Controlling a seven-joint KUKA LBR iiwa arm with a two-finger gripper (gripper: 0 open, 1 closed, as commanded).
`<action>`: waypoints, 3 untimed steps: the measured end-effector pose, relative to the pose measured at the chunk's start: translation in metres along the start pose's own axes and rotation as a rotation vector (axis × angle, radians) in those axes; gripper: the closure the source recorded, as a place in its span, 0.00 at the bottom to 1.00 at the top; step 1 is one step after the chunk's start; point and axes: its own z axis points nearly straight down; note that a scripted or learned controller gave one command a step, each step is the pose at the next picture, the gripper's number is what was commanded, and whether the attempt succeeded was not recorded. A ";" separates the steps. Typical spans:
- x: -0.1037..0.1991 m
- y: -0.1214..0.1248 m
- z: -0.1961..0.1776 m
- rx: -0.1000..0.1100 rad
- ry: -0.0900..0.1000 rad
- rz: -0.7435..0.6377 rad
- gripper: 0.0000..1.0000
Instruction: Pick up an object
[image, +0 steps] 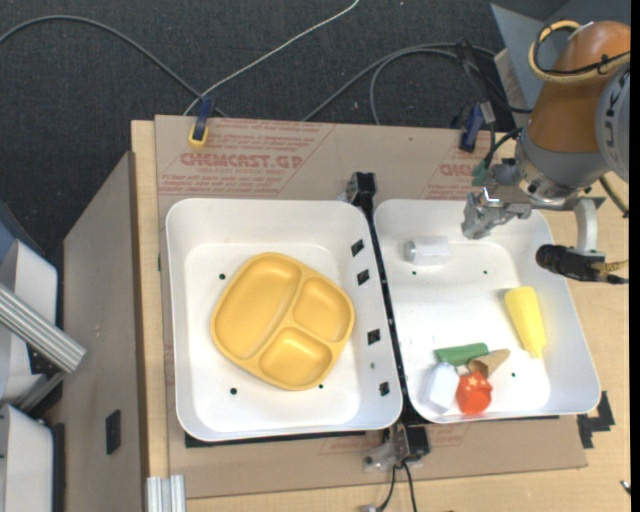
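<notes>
The brown bench board (300, 150) is lying on dark carpet (100, 80), bearing two white bins side by side. Taking the right bin (560, 400) as the landmark: at its near edge a red object (474, 394) is resting against a small white piece (441, 385), with a green piece (461, 353) just beyond them. A yellow corn-like object (526, 318) is lying toward its right side. A pale translucent block (430, 250) is sitting near its far left corner. To its left, the other bin (190, 300) is holding a yellow divided plate (283, 320). Over the right bin's far rim the gripper (483, 213) is hanging, nothing between its fingers; how far they are spread cannot be told.
</notes>
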 end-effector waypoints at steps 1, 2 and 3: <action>0.059 -0.015 0.003 0.005 0.003 -0.005 1.00; 0.110 -0.017 0.004 0.004 0.003 -0.006 1.00; 0.163 -0.030 0.005 0.005 0.004 -0.006 1.00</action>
